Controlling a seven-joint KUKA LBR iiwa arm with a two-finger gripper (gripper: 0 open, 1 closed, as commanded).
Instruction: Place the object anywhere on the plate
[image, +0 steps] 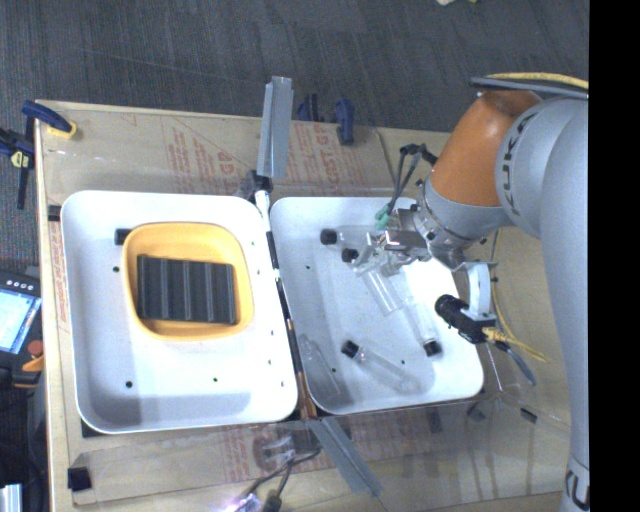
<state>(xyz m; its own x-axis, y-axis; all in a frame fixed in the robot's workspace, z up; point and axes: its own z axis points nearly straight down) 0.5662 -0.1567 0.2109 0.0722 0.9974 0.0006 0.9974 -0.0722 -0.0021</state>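
The object (405, 312), a clear tube with a black cap at its lower end, is lying in the right bin (300, 330), slanting from near the bin's middle down toward its right edge. A second clear tube (385, 366) with a black cap at its left end is lying near the bin's front edge, just below the first and apart from it. Another clear piece (320, 366) is resting against the bin's front left corner. Two small black caps (328, 238) are sitting near the bin's back edge, left of the gripper.

The gripper (378, 252) is hanging over the back half of the right bin, just above the upper end of the slanted tube. Its metal parts and the clear plastic are blending together there, so I cannot tell how far the fingers are spread or whether anything is between them. The arm (520, 150), grey with its orange band, is reaching in over the bin's back right corner.

The plate (187, 282), yellow-rimmed with a dark ribbed centre, is sitting in the left bin (90, 380), toward its back half, well apart from the tubes.
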